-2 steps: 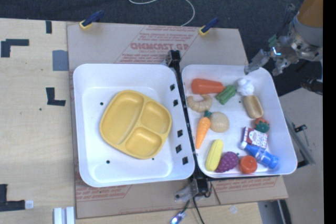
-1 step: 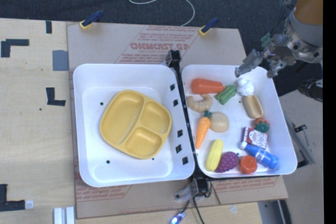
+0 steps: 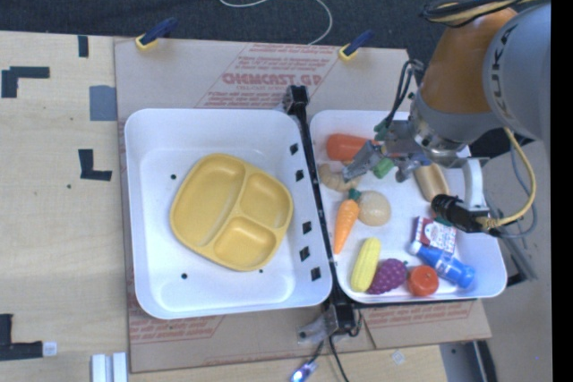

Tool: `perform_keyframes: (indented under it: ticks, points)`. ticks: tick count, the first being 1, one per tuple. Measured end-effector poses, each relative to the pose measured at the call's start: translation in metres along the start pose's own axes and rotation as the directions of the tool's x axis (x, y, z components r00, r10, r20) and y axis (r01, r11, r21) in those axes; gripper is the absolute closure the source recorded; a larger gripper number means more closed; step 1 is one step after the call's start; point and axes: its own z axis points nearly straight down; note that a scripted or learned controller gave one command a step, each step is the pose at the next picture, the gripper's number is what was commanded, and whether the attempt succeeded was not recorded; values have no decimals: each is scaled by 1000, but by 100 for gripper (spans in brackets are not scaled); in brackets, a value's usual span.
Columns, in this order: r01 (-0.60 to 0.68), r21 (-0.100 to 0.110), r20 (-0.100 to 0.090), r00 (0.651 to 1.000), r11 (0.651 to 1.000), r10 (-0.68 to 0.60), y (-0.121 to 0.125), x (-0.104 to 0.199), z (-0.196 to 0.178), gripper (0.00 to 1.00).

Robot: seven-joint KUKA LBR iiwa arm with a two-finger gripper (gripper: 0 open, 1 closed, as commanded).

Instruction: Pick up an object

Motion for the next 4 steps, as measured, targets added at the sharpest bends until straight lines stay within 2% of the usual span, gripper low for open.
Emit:
perform_keyframes:
  ticks: [1,2,3,4]
  points:
    - [3,-6,1,1000,1000,-3,-41,93,15,0]
    - [1,-20,1,1000,1000,-1,-79,127,-83,0]
    - [6,-22,1,1000,1000,-6,-83,223,-163,0]
    - [2,-17,2,1000,1000,-2,-90,265,-200,0]
